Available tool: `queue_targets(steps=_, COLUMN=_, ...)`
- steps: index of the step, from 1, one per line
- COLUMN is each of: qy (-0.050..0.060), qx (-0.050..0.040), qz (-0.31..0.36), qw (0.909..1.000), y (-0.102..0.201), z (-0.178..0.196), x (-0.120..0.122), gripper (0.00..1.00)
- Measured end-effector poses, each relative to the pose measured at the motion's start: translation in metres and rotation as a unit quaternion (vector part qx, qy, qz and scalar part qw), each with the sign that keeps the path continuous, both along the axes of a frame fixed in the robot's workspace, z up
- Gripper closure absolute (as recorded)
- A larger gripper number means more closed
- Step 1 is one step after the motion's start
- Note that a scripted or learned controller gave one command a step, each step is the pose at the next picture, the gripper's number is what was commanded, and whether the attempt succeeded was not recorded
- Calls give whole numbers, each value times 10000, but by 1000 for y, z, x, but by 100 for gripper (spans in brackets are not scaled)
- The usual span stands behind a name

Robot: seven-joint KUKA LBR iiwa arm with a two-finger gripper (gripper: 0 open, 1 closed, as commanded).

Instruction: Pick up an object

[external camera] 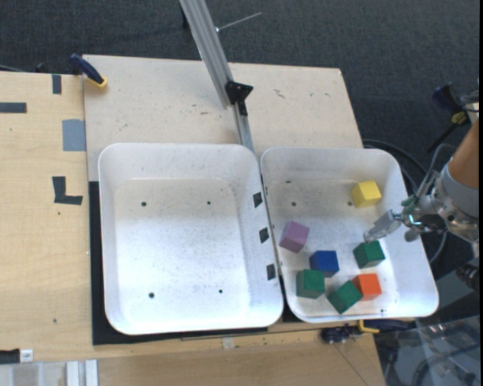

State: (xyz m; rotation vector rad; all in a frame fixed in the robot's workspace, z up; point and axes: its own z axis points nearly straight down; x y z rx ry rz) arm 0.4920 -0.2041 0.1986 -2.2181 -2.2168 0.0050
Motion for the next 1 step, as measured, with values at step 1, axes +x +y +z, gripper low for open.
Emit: queue_targets(steps=1, qy=-23, qx=-3, qz=10, qw=10000, y=0, z=2, x=1, gripper=0)
